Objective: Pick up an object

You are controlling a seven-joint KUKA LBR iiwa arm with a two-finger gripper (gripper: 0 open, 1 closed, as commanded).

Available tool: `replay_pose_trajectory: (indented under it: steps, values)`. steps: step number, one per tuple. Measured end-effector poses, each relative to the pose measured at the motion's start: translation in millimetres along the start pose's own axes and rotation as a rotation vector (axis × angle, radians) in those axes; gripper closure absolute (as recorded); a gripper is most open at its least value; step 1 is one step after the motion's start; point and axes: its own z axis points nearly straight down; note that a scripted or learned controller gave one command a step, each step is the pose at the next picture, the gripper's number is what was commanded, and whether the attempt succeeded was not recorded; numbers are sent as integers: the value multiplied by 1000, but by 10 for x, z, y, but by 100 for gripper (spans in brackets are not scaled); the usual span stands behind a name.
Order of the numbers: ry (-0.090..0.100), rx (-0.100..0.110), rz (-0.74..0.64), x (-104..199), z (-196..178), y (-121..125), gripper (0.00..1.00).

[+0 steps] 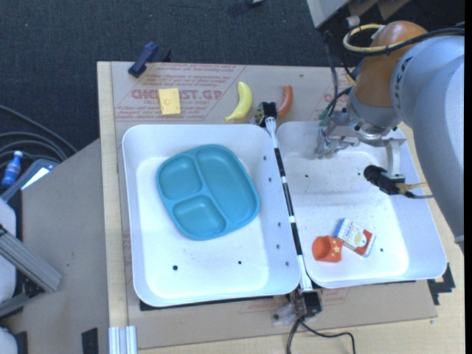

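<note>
My grey arm (431,102) is reaching in from the right, orange-banded wrist bending down, end effector (330,144) pointing downward.

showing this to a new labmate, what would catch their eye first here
Probably the blue divided plate, lying alone in the left bin. Next, the grey arm with its orange band, coming in from the right with its gripper over the far end of the right bin. Then the small orange object and the little carton beside it at that bin's near end.
</note>
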Motion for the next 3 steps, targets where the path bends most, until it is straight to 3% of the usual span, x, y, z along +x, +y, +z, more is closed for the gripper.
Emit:
replay_pose_trajectory:
  steps: [1, 2, 3]
  values:
    - [0, 1, 0, 2, 2, -1, 0]
    - [-2, -2, -1, 2, -105, 7, 100]
    - [-2, -2, -1, 5, -102, 6, 0]
